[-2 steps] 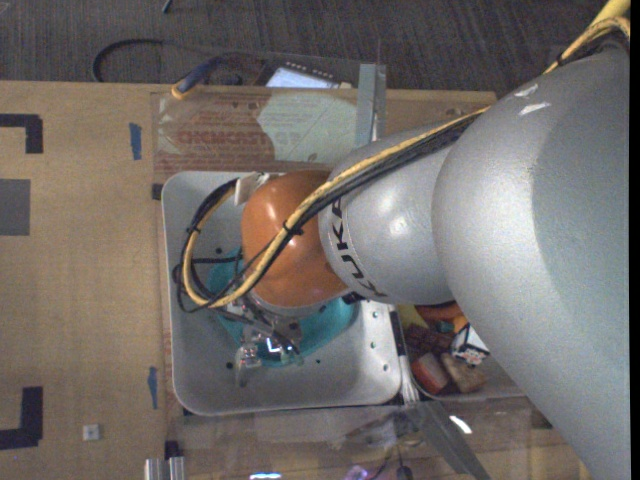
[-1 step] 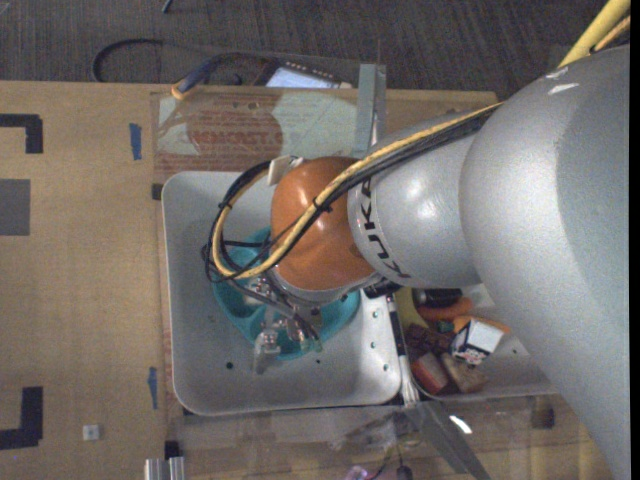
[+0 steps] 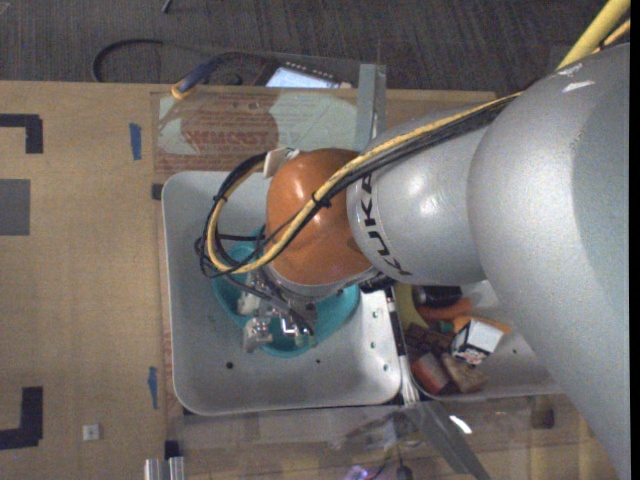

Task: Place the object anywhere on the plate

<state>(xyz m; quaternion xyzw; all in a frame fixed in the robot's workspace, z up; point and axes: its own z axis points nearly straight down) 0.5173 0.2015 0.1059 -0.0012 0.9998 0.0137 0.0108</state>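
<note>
Hovering low, the end effector sat directly above the teal plate; its finger state could not be determined. The object was not identifiable beneath it. An unverified release risked dropping off-plate.

One fixed camera looks down at a slant on the desk, close above the left bin, the arm entering from the right.
</note>
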